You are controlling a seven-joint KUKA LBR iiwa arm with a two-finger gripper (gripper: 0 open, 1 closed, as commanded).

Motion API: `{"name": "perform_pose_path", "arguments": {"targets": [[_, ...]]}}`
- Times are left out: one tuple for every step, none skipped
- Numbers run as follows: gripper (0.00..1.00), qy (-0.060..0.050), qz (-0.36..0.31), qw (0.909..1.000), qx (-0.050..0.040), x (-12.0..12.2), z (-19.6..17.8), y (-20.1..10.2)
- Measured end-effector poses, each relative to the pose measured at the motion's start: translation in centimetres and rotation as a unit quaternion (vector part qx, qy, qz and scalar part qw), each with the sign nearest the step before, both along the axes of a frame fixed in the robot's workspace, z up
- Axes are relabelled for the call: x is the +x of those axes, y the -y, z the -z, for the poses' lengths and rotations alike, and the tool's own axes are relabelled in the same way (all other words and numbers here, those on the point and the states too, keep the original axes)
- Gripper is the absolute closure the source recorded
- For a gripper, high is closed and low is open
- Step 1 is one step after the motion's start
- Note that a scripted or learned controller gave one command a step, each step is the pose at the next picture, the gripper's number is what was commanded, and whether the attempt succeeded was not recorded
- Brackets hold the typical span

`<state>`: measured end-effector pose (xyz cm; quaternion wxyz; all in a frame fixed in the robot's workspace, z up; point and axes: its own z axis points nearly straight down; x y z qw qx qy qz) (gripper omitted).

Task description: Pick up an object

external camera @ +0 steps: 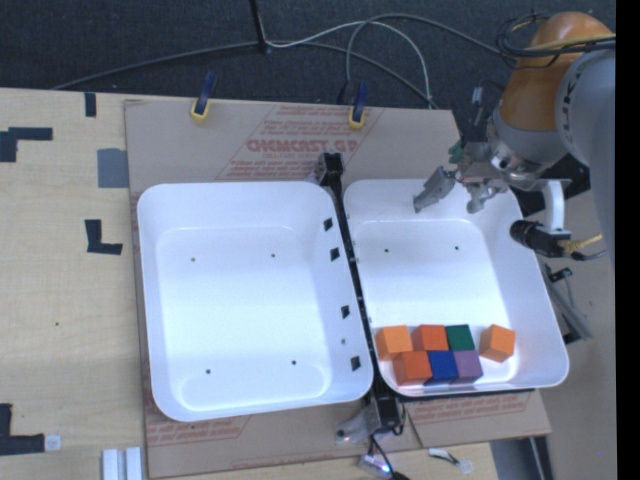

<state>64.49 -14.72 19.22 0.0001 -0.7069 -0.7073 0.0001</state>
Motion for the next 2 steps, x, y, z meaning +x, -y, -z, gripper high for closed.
{"name": "perform_pose_path", "arguments": {"targets": [[0.0,-0.005,0.0,1.0,0.0007,2.4,10.3,0.3],[0.0,-0.001,0.003,1.0,-0.0008,-1.4,10.3,6.7]]}}
